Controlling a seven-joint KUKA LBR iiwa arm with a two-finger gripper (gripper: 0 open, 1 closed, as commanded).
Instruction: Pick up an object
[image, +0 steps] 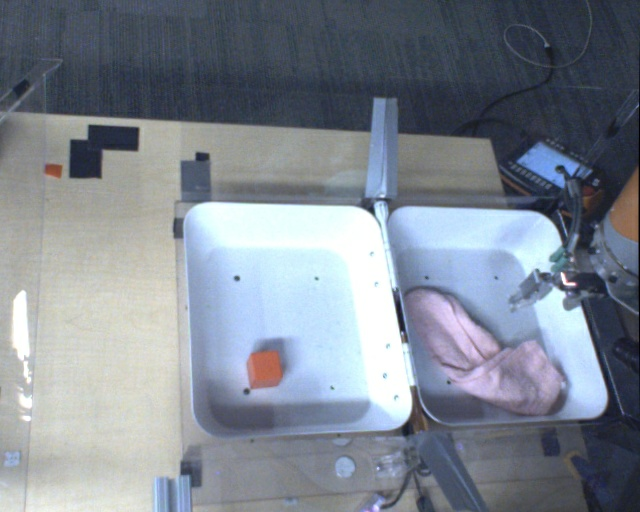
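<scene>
- Worktop (110, 330): two white bins sit side by side at centre frame.
- Left bin (290, 225): holds one small orange block (265, 369), lying in its lower left part, untouched.
- Right bin (480, 225): holds a crumpled pink cloth (480, 355), spread across its lower half.
- Gripper (545, 285): positioned at the right edge of the frame, above the right bin's right side, above and apart from the cloth.
- Jaws: state cannot be told at this size; nothing is seen between them.
- Progress: judged not yet done; approach, grasp and lift all remain.
</scene>
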